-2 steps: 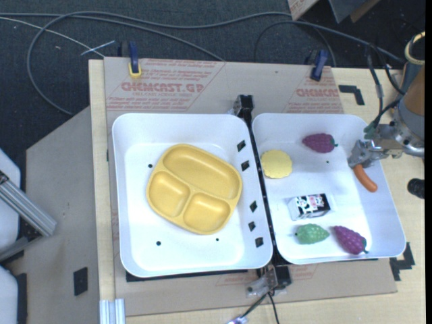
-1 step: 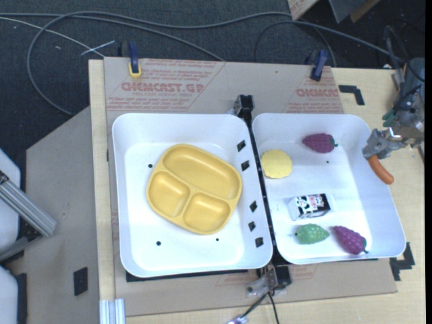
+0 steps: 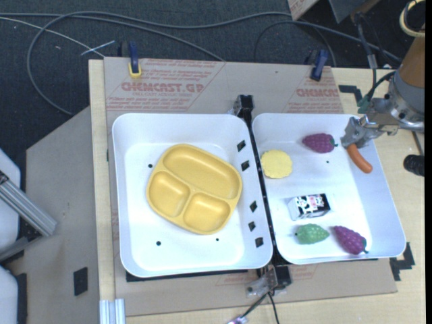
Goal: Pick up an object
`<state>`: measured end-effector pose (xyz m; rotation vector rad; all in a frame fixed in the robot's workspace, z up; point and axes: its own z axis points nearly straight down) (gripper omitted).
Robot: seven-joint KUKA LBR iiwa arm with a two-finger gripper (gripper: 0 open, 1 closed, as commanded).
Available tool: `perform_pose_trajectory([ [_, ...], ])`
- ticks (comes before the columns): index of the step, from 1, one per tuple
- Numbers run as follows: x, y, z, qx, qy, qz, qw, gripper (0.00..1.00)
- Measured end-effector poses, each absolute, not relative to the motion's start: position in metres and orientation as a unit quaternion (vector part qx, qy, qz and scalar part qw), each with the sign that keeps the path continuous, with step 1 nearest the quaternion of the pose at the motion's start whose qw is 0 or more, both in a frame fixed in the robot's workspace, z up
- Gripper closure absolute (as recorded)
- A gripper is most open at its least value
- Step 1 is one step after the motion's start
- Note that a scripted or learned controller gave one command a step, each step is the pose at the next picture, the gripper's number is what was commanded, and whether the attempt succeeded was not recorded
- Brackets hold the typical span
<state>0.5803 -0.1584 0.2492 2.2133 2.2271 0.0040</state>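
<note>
Grapes [image 3: 349, 239], a purple bunch, lie nearest in the right bin [image 3: 385, 201], at its front right corner, with a green bunch [image 3: 312, 233] just beside them on the left. Behind those sits a small black-and-white carton [image 3: 310, 206], then a yellow disc [image 3: 276, 164] close to the divider. Farther back a second purple bunch [image 3: 318, 142] lies near the rear wall, and a carrot [image 3: 359, 158] rests at the right side, its top end just under my tool [image 3: 356, 132]. The left bin [image 3: 128, 201] carries a yellow divided plate [image 3: 194, 188].

My tool hovers at the right bin's rear right, above the carrot's upper end; I cannot tell whether it is spread or pressed together, and I see nothing between its tips.

The carrot is the nearest candidate. I judge it a light, stiff plastic toy, smooth and likely slippery, tapering to one end. I would take it across its middle, tips square to its length, so that it does not squirt out or roll against the bin wall.
</note>
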Motion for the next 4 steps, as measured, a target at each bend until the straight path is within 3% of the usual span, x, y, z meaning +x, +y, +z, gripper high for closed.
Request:
perform_pose_trajectory([
  [2, 0.623, -0.068, 0.251, 0.705, 0.709, 0.0013, 0.0, 1.0],
  [4, 0.65, 0.037, 0.253, 0.705, 0.709, 0.0012, 0.0, 1.0],
])
